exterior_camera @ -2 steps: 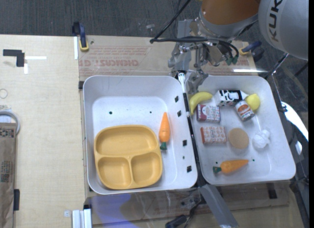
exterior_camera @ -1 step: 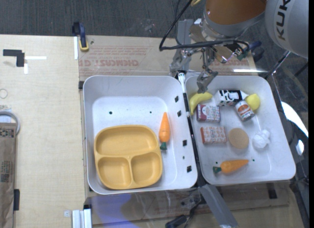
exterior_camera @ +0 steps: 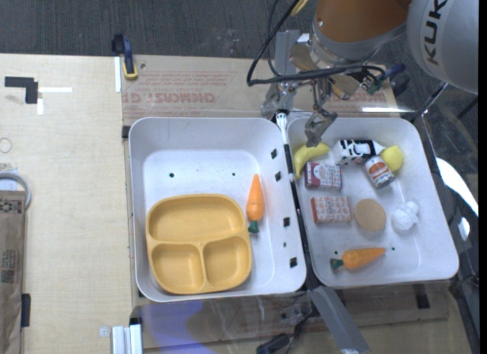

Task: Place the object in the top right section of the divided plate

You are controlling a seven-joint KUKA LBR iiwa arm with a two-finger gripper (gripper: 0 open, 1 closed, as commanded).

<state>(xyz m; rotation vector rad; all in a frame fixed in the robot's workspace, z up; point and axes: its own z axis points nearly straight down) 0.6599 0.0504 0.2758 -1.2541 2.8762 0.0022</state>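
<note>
From the camera above the bench, the arm (exterior_camera: 365,2) reached in at the top right, orange band showing, and its gripper (exterior_camera: 300,120) hung over the near-left corner of the right bin (exterior_camera: 434,269), right by the wall between the two bins. One dark finger (exterior_camera: 319,124) pointed down just above a yellow banana (exterior_camera: 308,154); whether the pincer was wide or narrow, I could not tell, and nothing sat visibly between the fingers.

Over in the left bin (exterior_camera: 152,147), the yellow divided plate (exterior_camera: 199,250) lay at the front, and a carrot (exterior_camera: 255,200) stood lengthwise just beside its top right section, touching the rim, not inside it.

The right bin was busy: a black-and-white carton (exterior_camera: 358,149), a lemon (exterior_camera: 393,157), a small can (exterior_camera: 379,171), two red snack boxes (exterior_camera: 323,176) and (exterior_camera: 331,209), a round tan biscuit (exterior_camera: 370,215), a white lump (exterior_camera: 405,216), and a second carrot (exterior_camera: 359,258) at the front.
</note>
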